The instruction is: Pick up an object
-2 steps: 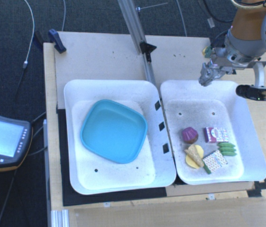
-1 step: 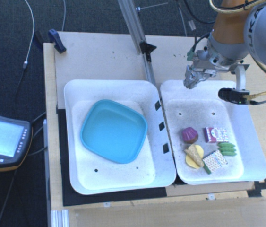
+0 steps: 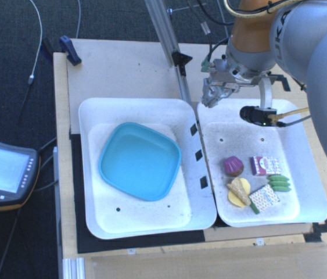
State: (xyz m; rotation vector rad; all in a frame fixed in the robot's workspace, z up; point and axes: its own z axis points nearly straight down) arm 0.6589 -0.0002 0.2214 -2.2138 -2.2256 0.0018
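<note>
Several small objects lie in the near half of the right bin (image 3: pixel 302 156): a purple lump (image 3: pixel 233 166), a pink and white box (image 3: pixel 266 165), a green pod (image 3: pixel 279 183), a yellow piece (image 3: pixel 239 192) and a patterned carton (image 3: pixel 264 197). My gripper (image 3: pixel 208 99) hangs over the far left corner of that bin, well behind the objects and apart from them. I see nothing held in it. A black part (image 3: pixel 259 115) sticks out from the wrist over the bin's far edge.
A blue square plate (image 3: pixel 140 160) fills the middle of the left bin (image 3: pixel 93 115). A slanted metal post (image 3: pixel 164 34) rises behind the bins' divider. A blue clamp (image 3: pixel 70 50) sits at the bench's far left corner. A teach pendant (image 3: pixel 3 173) lies off the bench.
</note>
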